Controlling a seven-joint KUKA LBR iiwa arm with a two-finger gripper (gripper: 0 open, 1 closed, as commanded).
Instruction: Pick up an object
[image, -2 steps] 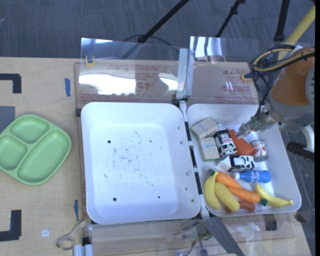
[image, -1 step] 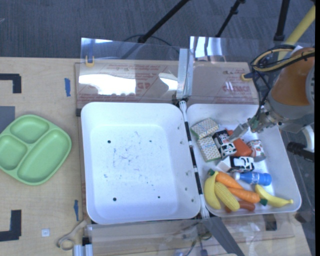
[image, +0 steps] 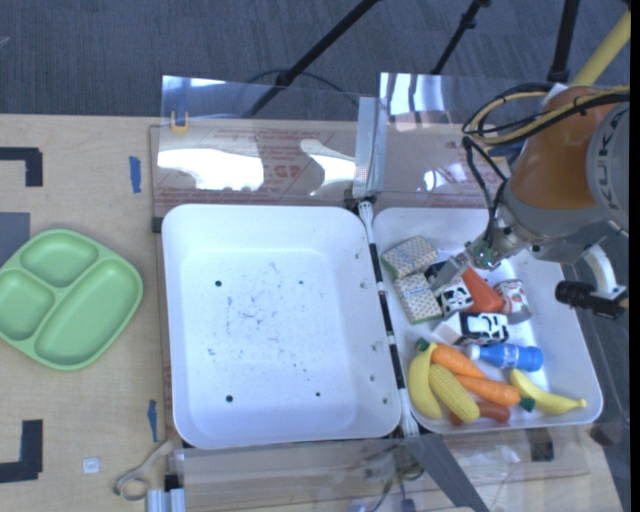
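Arm: you see the grey KUKA arm (image: 575, 165) reach in from the right at the far side of the right bin, its orange band bulking large above the wrist, black and yellow cables looped over it.
Gripper: the gripper (image: 470, 268) points down and leftward into the right bin, its tip low among the toys beside the patterned blocks; you cannot tell from this slant how its claw is set, and nothing shows between its fingers.
Near edge of right bin: a yellow corn cob (image: 451, 392) and a yellow banana (image: 421, 383) lie side by side, smooth moulded plastic, touching an orange carrot (image: 478, 372); a second banana (image: 545, 397) curves along the front right corner.
Middle of right bin: a blue bottle (image: 508, 356) lies on its side, just beyond it a black-and-white toy (image: 485, 325), and a red-orange piece (image: 483, 292) under the gripper's tip.
Far part of right bin: two flat patterned blocks (image: 410, 256), one greenish, one speckled, lie tilted near the divider.
Right bin: the shallow white plastic tray (image: 585, 375) with rounded corners holds all of the toys.
Left bin: the matching white bin (image: 190, 240) shows a scuffed floor with faint blue marks and dark dots.
Bench: the pale wood (image: 75, 440) at the left carries a glossy green divided plate (image: 65, 298), three compartments, well apart from the bins.
Far wall: clear plastic panels (image: 260, 150) stand behind both bins, catching glare.
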